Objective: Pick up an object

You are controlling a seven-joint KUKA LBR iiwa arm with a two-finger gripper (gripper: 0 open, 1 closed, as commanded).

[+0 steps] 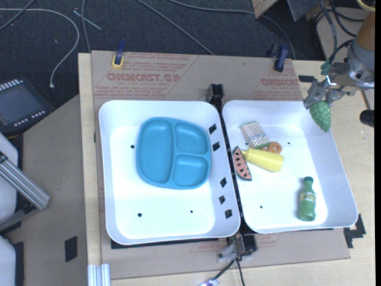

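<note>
One arm reaching in at upper right; tool [322,98] above right bin's [333,177] far corner, fingers clamped on green grape bunch [321,115].

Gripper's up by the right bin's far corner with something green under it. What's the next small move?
Probably lift a little and check the hold. The gripper sits over the right bin's far right rim, green grapes hanging from its fingers, so the pick looks made but unconfirmed.

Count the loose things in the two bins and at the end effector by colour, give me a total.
Blue: 1, divided plate
Green: 2, bottle, grape bunch at the end effector
Yellow: 1, yellow item
Red: 1, watermelon slice
Orange: 1, orange piece
Patterned: 1, packet
Total: 7
</note>
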